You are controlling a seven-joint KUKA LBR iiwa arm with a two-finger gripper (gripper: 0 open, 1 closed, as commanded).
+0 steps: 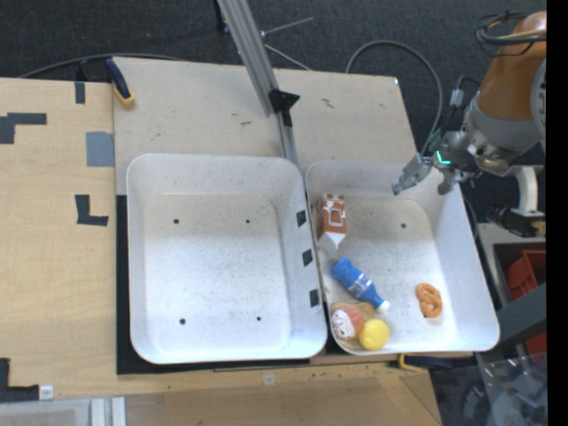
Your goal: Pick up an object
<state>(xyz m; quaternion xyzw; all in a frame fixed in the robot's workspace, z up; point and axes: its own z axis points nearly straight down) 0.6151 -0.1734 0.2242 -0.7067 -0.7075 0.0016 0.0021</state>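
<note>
The right bin point(461, 264) holds several small objects. An orange and white carton point(333, 219) lies near its left wall. Below that sits a blue bottle point(358, 283), then a yellow ball point(374, 334) beside a round pink and white piece point(344, 322) at the front corner. An orange pretzel-shaped toy point(429, 299) rests toward the right. My gripper point(429, 177) hangs over the bin's far right corner, well above and away from the objects. Its two fingers stand apart with nothing between them.
The left bin point(142, 238) stands beside the right one, divided by their shared rims. A slanted metal pole point(253, 51) runs down to the gap between the bins. A blue and yellow clamp point(120, 82) lies at the bench's far left.
</note>
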